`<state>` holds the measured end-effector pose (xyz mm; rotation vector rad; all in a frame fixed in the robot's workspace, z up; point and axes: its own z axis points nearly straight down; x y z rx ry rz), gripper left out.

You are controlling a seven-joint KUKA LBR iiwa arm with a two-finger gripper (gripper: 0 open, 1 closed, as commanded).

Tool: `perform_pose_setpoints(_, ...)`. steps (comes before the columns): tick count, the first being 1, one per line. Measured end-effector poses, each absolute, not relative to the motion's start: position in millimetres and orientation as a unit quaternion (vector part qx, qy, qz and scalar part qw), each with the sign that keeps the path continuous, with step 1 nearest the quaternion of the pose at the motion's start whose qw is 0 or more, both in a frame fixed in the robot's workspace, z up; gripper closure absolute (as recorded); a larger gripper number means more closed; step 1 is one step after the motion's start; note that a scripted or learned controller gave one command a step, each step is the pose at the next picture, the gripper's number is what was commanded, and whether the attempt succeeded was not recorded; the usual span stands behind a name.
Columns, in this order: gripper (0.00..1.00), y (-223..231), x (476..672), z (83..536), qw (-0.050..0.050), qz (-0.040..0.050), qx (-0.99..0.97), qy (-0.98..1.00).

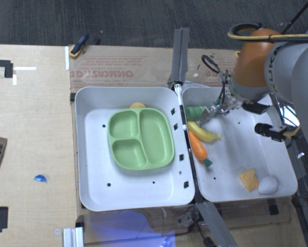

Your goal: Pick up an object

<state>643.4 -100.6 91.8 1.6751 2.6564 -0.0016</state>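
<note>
In the right bin (277, 153), a yellow banana (205, 133) and an orange carrot (198, 146) lie side by side against the left wall. A green item (194, 111) sits just behind them. My gripper (209, 114) reaches down into the bin's back left corner, its tip right beside the green item and just above the banana's far end. A tan wedge (249, 179) and a white rounded object (268, 185) rest near the bin's front right corner.
The left bin (92, 163) holds a green divided plate (141, 138) with a small yellow object (138, 106) peeking out behind it. A grey divider post (180, 55) rises between the bins. The arm's orange band (254, 55) hangs over the right bin's back edge.
</note>
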Motion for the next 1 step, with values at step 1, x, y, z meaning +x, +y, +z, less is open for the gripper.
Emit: perform_pose_setpoints(1,1.00,-114.1,640.8,99.8,0.004,-0.0083,0.539,0.842)
